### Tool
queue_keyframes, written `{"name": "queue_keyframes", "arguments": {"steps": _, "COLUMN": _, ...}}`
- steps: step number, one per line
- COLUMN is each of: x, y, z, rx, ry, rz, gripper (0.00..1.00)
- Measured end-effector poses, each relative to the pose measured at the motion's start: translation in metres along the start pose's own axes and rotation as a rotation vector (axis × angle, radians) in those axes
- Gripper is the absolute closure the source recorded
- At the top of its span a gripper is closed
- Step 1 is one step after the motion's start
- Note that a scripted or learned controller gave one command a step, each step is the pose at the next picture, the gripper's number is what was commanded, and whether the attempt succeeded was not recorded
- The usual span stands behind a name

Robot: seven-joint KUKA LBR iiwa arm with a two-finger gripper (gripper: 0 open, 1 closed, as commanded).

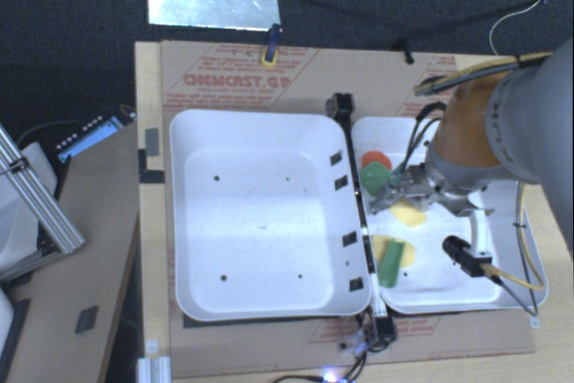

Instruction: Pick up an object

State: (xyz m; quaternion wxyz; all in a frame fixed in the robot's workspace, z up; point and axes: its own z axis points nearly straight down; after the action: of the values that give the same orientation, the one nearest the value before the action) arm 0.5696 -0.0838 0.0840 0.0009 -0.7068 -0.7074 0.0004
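Reaching low into the right bin [502, 296], the pincer [384, 191] sits among the toys; whether it grips anything I cannot tell. A green piece [372, 178] touches its tip, a yellow one [411, 214] lies just below, so this looks like a grab.

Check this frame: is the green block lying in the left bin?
No. The green block lies in the right bin, near the divider.
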Motion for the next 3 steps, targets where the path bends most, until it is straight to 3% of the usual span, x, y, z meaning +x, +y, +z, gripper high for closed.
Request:
{"name": "queue_keyframes", "arguments": {"steps": 1, "x": -0.011, "y": -0.057, "z": 0.000, "rx": 0.000, "ry": 0.000, "rz": 0.002, "gripper": 0.00}}
{"name": "queue_keyframes", "arguments": {"steps": 2, "x": -0.010, "y": -0.053, "z": -0.011, "rx": -0.006, "ry": -0.001, "rz": -0.001, "gripper": 1.00}}
{"name": "queue_keyframes", "arguments": {"steps": 3, "x": -0.018, "y": -0.017, "z": -0.180, "rx": -0.021, "ry": -0.004, "rz": -0.005, "gripper": 1.00}}
